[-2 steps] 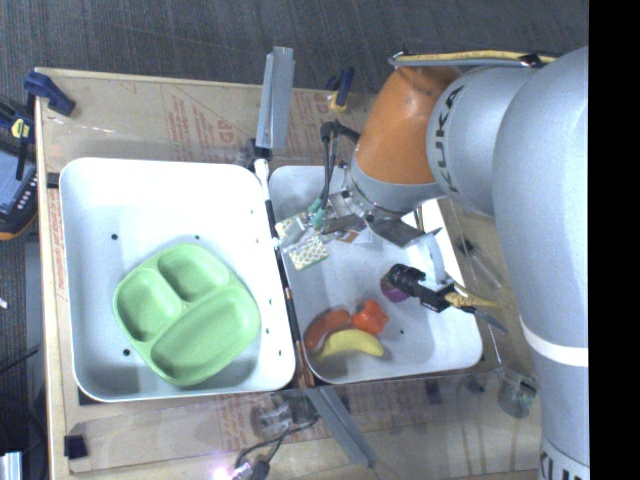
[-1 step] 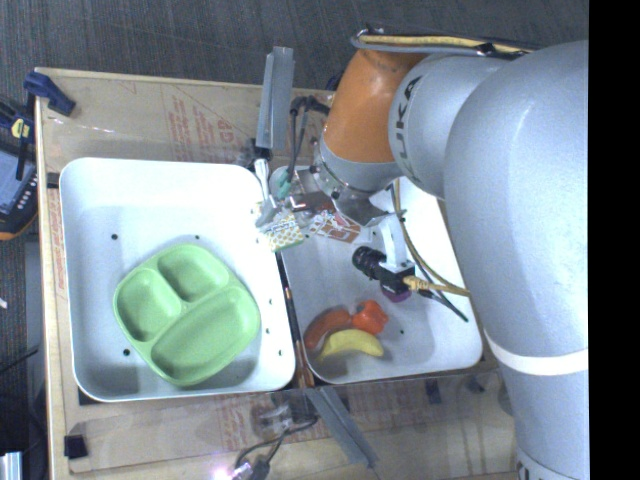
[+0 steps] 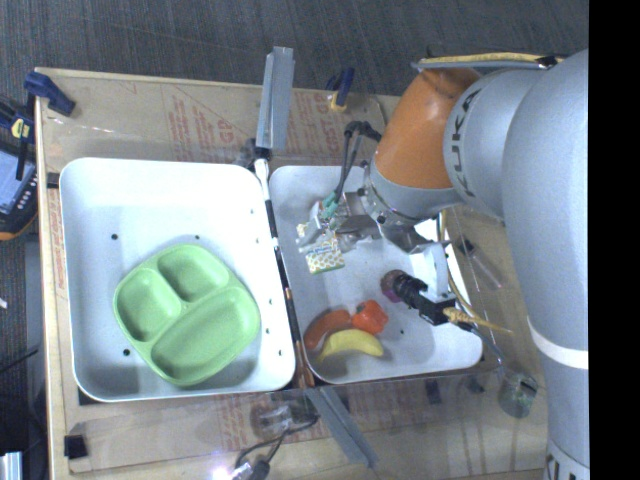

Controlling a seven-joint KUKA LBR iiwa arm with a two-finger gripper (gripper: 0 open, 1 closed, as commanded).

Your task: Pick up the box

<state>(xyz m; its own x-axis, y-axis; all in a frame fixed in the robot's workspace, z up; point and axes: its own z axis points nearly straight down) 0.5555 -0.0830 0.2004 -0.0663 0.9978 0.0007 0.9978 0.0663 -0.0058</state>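
Note:
The box is small and flat, with a pale green and yellow pattern, and lies on the floor of the right bin near its left wall. My gripper hangs just above the box's far edge, reaching in from the right under the orange-banded wrist. From this slant I cannot make out whether the gripper touches the box. The arm's grey body hides the right side of the bin.
A yellow banana and two red-orange pieces lie at the right bin's near edge, with a dark purple object beside them. The left bin holds a green divided plate.

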